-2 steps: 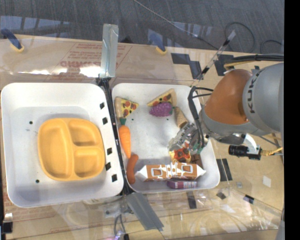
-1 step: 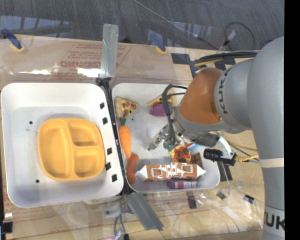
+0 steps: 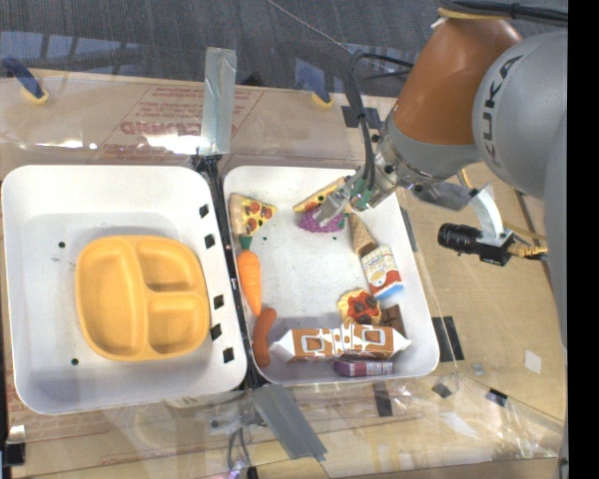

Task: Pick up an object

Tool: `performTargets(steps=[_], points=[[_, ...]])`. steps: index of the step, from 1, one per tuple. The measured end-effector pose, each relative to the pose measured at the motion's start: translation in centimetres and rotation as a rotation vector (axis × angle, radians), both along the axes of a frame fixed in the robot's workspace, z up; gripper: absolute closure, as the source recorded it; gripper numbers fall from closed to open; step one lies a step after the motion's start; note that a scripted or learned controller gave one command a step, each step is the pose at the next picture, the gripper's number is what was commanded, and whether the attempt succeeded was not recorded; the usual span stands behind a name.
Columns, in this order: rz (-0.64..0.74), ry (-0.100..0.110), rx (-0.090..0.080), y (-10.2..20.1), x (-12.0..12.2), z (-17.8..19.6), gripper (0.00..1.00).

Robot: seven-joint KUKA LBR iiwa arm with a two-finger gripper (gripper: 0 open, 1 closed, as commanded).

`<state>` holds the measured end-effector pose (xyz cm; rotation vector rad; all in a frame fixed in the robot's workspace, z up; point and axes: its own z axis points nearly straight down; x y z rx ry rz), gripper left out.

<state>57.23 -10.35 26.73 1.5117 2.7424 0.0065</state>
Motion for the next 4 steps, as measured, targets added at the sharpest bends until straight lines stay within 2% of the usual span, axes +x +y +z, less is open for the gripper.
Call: performTargets(steps=[1, 2, 3, 4], points=[[0.037, 0.011, 0.002, 5.3, 5.3, 0.0, 1.0], [-0.195, 0.014, 0.002, 18.2, 6.6, -3.8, 1.0], [-0.034, 0.02, 0.0, 26.6, 3.3, -11.8, 1.0], [0.091, 0.003, 0.001, 23.9, 8.6, -0.5, 1.0]])
